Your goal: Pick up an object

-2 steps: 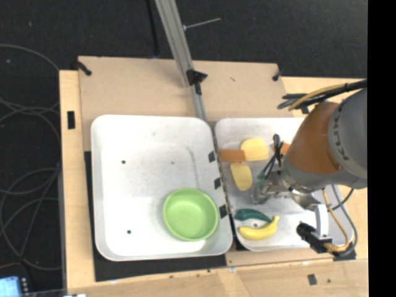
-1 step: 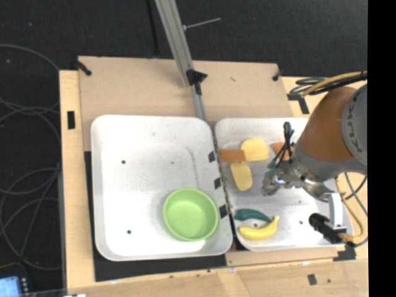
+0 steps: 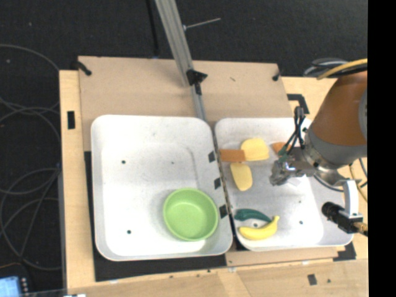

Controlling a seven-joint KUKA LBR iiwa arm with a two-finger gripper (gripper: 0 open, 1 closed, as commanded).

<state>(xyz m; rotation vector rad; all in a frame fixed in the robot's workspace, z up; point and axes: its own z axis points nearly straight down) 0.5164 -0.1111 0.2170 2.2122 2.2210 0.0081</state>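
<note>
In the camera view, the arm (image 3: 343, 119) is reaching in from the right over the right bin (image 3: 309, 231); its gripper (image 3: 281, 172) is hanging low above the bin's bare middle floor, and nothing is showing between its ends; from this slant and at this blur the camera is not revealing how wide the gripper is standing, so that cannot be told.

The things worth picking are lying in the same bin, to the gripper's left; a yellow block (image 3: 255, 149) is sitting near the far wall with a brown wooden piece (image 3: 232, 156) poking out from under its left side; a yellow oval piece (image 3: 242, 177) is lying just below them, close to the divider; a banana (image 3: 258, 228) is resting at the near wall with a dark green piece (image 3: 249, 215) touching its upper edge. A green bowl (image 3: 190, 213) is sitting in the left bin (image 3: 124, 147), well apart from the gripper.

Judging the risks: the gripper is poised beside the objects rather than above one, so a straight descent is likely closing on bare plastic; the block and wooden piece are overlapping, so a grab there is risking two things or a slip; the banana is hugging the wall, so the gripper is risking striking the rim.
</note>
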